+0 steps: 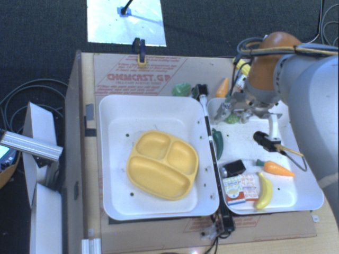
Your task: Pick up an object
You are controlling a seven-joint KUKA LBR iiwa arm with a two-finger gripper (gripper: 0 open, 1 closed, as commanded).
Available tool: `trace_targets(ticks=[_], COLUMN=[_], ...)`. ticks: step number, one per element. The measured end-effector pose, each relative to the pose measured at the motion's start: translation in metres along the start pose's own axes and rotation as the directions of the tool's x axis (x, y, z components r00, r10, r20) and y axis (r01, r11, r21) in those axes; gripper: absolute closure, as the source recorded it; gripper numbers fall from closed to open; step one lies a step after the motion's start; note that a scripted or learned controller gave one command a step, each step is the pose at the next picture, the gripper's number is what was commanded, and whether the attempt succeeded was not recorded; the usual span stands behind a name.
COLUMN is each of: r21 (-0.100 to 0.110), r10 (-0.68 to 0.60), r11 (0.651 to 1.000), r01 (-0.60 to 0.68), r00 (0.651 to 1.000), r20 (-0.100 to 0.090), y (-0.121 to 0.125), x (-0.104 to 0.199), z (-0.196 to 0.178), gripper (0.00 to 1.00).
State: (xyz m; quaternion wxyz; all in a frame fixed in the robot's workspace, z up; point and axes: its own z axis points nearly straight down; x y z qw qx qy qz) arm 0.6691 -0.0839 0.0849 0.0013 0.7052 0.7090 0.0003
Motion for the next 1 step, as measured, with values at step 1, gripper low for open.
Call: trace_targets(ticks=[1], r21=[0.000], r10=[0.000], r11=[1.000], r01=[0.000], r00=[1.000], r20=[0.000], y=[0.0000], x=[0.0000], z=[0.0000], gripper=[0.00])
